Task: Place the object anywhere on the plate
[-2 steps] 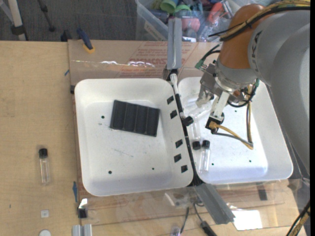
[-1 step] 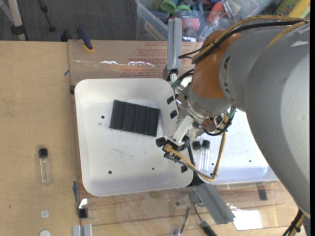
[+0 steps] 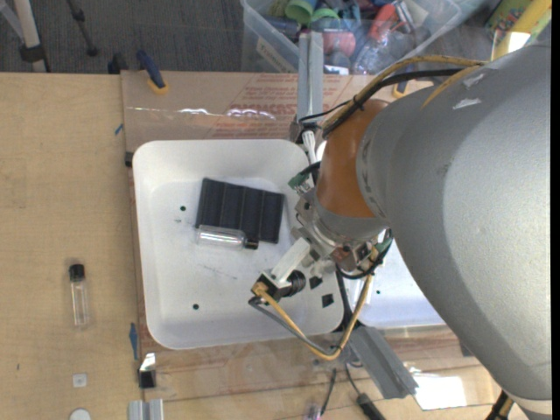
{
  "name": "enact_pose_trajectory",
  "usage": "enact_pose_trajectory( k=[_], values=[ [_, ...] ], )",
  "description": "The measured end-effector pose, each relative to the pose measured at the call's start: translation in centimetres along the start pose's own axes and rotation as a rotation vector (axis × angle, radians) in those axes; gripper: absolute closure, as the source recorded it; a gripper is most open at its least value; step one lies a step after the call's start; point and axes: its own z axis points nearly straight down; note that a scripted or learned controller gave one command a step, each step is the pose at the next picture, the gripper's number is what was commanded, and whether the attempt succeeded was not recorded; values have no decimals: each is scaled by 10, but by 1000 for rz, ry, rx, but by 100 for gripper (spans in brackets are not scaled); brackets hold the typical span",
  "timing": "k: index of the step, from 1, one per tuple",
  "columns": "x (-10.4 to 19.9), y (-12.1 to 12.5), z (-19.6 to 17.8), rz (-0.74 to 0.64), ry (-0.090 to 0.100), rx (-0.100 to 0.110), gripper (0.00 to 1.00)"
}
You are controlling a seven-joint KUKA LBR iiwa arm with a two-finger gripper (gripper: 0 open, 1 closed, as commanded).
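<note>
A black ribbed rectangular object point(image 3: 241, 210) lies flat in the upper middle of the left white bin point(image 3: 166, 261). A short silvery tube point(image 3: 219, 234) lies along its near edge. The arm's big grey body and orange band cover most of the right side. My gripper point(image 3: 317, 278) hangs low over the left bin's right edge, to the right of and slightly nearer than the black object, apart from it. Nothing shows held at the gripper. The wrist hides the bin wall beneath it.
A strip of the right bin point(image 3: 404, 297) peeks out under the arm. A clear tote of coloured toys point(image 3: 350, 11) stands beyond the bins. A small glass vial point(image 3: 79, 294) lies on the wooden bench at the left, and a blue clamp point(image 3: 155, 74) sits at the back.
</note>
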Motion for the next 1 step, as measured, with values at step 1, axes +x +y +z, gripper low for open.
enact_pose_trajectory(
  k=[1],
  values=[
    [41,-100,0,83,-3,-2,100]
  ],
)
